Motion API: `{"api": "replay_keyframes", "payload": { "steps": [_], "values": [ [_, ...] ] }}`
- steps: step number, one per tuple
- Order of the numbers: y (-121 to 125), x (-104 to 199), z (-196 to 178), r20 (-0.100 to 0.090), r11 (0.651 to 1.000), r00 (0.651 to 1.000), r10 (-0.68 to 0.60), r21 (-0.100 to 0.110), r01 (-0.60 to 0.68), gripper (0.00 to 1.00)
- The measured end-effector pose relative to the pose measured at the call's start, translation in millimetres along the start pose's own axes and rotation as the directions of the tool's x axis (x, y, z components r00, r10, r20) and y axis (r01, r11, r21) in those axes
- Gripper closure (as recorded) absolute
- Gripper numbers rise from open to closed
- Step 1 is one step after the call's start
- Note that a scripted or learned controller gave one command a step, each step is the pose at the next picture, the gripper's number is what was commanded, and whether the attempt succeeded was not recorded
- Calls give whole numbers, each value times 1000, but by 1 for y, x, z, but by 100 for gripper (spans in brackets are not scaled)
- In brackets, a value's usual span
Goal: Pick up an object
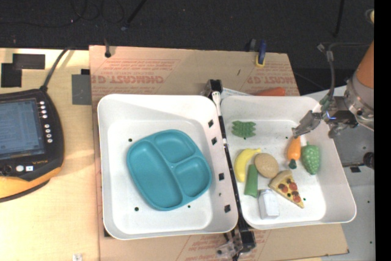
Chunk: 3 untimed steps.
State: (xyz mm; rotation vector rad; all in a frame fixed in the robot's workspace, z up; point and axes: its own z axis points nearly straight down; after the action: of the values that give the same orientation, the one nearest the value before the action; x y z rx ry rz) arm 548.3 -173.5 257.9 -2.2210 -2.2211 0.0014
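camera view | gripper (303, 126) low over right bin (342, 205), just above carrot (294, 148) | finger state: cannot tell, nothing seen held | carrot lying in bin beside green strawberry (311, 159), near pizza slice (288, 188), banana (244, 162) | progress: nothing lifted, grasp and lift left | teal tray (169, 169) in left bin

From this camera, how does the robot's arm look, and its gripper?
The arm enters at the right edge: an orange band shows above a grey metal wrist. A thin dark cable runs down beside it. The gripper is small, grey and metallic, ending in slim jaws over the right bin, with a small blue light near its base.
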Motion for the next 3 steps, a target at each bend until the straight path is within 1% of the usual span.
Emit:
{"api": "replay_keyframes", "payload": {
  "steps": [1, 2, 3],
  "values": [
    [72, -23, 160, -3, 1000, 1000, 0, 5, 0, 0],
    [3, 58, 172, -6, 1000, 1000, -4, 9, 4, 0],
    [75, 25, 170, 2, 1000, 1000, -2, -3, 2, 0]
  ]
}}
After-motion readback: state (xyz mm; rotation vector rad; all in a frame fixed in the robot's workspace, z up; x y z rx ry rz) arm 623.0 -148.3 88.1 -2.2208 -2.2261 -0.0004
